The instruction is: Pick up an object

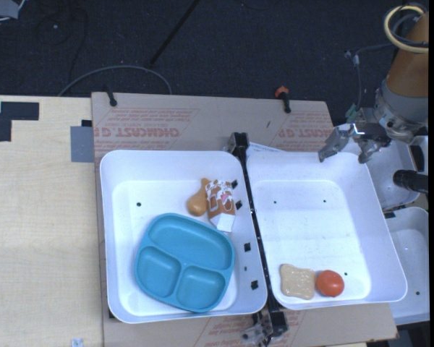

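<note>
My gripper (345, 146) hovers over the far right corner of the right bin (362, 194), fingers spread open with nothing between them. In the right bin's near part lie a red tomato (330, 283) and a tan slice of bread (298, 281), side by side. The left bin (119, 194) holds a blue divided plate (184, 261), with a brown and white toy figure (219, 198) and a small orange piece (197, 202) just behind it.
A black divider strip (247, 215) runs between the two bins. Both bins rest on a cardboard sheet (202, 121). A light wooden tabletop (36, 215) lies to the left. Another white tray (412, 251) sits at the right.
</note>
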Robot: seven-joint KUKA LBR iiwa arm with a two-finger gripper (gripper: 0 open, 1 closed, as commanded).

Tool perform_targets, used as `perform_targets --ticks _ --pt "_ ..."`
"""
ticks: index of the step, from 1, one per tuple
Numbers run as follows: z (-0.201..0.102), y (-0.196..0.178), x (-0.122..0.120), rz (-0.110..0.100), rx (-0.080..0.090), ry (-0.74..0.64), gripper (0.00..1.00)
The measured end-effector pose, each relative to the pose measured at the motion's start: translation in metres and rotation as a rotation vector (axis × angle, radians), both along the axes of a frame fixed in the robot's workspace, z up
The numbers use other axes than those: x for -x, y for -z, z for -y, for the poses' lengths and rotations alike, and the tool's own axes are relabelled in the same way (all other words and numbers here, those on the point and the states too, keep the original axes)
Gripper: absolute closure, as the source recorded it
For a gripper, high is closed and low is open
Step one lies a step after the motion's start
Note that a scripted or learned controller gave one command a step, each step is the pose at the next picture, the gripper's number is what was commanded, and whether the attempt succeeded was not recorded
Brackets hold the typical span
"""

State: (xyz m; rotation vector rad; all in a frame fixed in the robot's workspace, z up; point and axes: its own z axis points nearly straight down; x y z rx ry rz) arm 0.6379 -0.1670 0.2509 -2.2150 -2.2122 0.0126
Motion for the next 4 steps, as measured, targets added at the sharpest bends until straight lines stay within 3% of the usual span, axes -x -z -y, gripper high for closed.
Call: perform_targets --ticks 1,4 --pt "0.0 -0.008 -0.002 0.013 0.002 -0.002 0.0" --pt "-0.01 0.155 0.011 0.006 0.001 -0.001 0.0"
